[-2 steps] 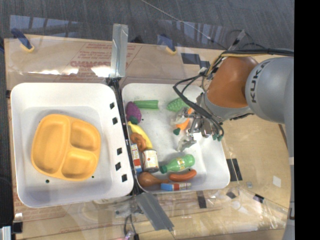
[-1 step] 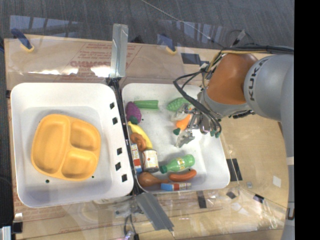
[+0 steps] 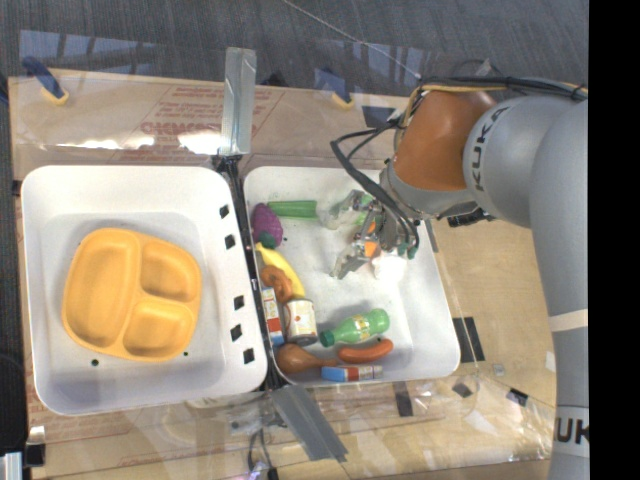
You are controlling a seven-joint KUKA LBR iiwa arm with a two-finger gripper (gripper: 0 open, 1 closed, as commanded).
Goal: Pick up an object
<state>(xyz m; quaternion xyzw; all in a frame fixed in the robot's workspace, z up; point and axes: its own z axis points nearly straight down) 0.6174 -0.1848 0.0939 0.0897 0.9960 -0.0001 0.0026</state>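
My gripper [image 3: 342, 240] hangs over the upper middle of the right bin [image 3: 435, 313], open, with one fingertip [image 3: 336, 216] toward the back and the other nearer the front. The bare white floor shows between the fingertips. A small orange piece [image 3: 372, 249] and a green bit [image 3: 409, 253] sit close under the wrist; what they are is unclear. To the gripper's left lie a green cylinder [image 3: 292, 208], a purple eggplant [image 3: 267, 224] and a banana [image 3: 276, 265]. Toward the front lie a small can [image 3: 300, 320], a green bottle [image 3: 356, 328] and a red sausage [image 3: 366, 350].
The left bin [image 3: 45, 198] holds a yellow divided plate [image 3: 132, 293]. A brown piece [image 3: 295, 358] and a red-and-blue stick [image 3: 350, 373] lie at the right bin's front wall. The arm's grey body [image 3: 530, 168] covers the right bin's back right corner.
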